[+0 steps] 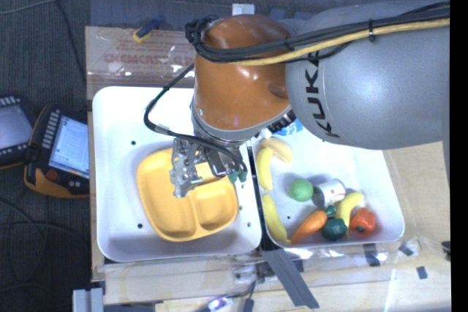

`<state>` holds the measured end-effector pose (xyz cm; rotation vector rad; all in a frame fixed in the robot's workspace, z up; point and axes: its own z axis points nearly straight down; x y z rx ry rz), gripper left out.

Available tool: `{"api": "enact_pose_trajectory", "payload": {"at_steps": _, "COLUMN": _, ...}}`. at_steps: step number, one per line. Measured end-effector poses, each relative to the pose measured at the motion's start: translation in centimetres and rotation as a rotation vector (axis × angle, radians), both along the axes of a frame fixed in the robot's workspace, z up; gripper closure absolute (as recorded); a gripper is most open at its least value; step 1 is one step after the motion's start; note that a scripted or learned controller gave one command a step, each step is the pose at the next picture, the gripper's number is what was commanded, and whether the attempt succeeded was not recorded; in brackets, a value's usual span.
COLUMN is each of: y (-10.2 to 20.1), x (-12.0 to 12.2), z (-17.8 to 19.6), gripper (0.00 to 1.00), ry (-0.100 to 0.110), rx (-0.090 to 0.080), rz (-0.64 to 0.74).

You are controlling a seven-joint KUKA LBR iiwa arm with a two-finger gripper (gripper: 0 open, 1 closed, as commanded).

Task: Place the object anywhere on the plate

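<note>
Gripper point(191, 175) over yellow plate point(186, 204), nothing visibly held.

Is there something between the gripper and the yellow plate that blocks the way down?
Nothing visible does. The gripper hangs directly over the yellow plate in the left bin. The toy fruit and vegetables, such as the carrot, lie apart in the right bin.
</note>
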<state>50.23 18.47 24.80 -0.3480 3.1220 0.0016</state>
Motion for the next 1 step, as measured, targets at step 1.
{"api": "enact_pose_trajectory", "payload": {"at_steps": 1, "y": 0.86, "x": -0.07, "z": -1.76, "gripper": 1.0, "ry": 0.0, "rx": -0.003, "rz": 0.139}}
